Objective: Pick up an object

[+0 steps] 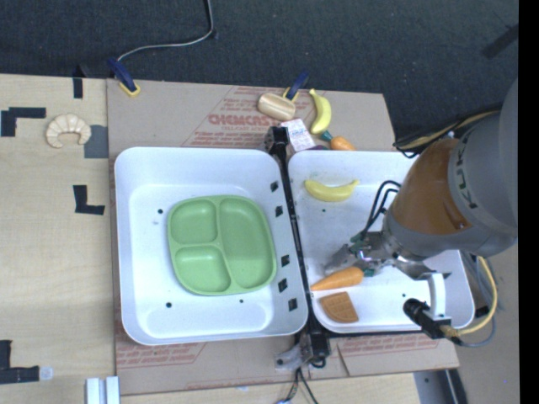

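Note:
In the right bin [438, 305] lie a yellow banana [331, 189] near the back, an orange carrot [338, 279] toward the front left and a brown biscuit-like piece [340, 308] just in front of it. My gripper [367, 257] hangs low over the bin, right at the carrot's thick right end. The arm's grey and orange body covers the bin's right half.
The left bin [139, 251] holds a green divided plate [222, 244]. Behind the bins on the cardboard lie a bread roll [276, 105], a second banana [320, 110], a small packet [296, 133] and an orange piece [341, 143]. A croissant [67, 130] sits at the far left.

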Controlling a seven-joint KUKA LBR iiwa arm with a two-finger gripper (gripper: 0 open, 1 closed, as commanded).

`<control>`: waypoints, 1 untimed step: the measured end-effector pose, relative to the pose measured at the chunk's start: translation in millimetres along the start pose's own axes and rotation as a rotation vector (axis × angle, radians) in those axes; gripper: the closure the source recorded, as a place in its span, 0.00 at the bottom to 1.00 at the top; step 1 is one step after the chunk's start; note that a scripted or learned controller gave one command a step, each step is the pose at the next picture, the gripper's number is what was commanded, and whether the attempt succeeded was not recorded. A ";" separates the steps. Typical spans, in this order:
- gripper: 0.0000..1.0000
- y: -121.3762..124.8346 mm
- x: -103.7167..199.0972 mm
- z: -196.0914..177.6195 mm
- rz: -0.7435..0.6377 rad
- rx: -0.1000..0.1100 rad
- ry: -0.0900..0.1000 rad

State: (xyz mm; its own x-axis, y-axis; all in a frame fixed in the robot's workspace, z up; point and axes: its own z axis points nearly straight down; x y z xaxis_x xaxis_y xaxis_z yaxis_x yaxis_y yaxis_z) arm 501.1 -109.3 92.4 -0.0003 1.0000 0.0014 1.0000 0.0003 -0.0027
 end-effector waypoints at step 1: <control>1.00 0.2 0.7 -9.2 -0.001 0.001 0.001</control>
State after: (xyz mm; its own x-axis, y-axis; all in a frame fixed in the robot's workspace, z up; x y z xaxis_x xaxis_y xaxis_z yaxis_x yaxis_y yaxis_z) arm 501.3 -108.6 101.6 -0.0009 1.0000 0.0026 1.0000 0.0009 -0.0035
